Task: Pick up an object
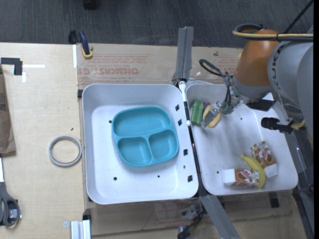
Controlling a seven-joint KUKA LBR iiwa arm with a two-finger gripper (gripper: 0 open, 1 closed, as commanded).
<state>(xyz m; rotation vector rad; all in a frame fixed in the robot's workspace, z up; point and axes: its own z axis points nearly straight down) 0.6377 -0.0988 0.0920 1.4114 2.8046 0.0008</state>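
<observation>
- Banana (253, 169) lies in the near right corner of the right bin (234, 133), its long axis slanting from upper left to lower right, its lower end curling over a small carton.
- Small carton (242, 177), white and orange, lies flat under and beside that fruit; a second printed packet (264, 156) lies just beyond, touching or nearly touching the fruit.
- Worktop (40, 108) is pale wood with a brown cardboard sheet under the bins; a grey ring (65, 150) lies on it left of the left bin, and scissors (9, 209) show at the near left edge.
- Left bin (94, 133) holds a blue three-part tray (145, 136), lying flat near its middle.
- Farther back in the right bin, a green object (197, 111) lies against the left wall, its long axis running near to far.
- Pincer (215, 114) hangs low just beside that green object, with a yellowish item (211, 118) at its tips; whether the fingers grip it cannot be told.
- Dark carpeted floor (149, 9) lies beyond the worktop.
</observation>
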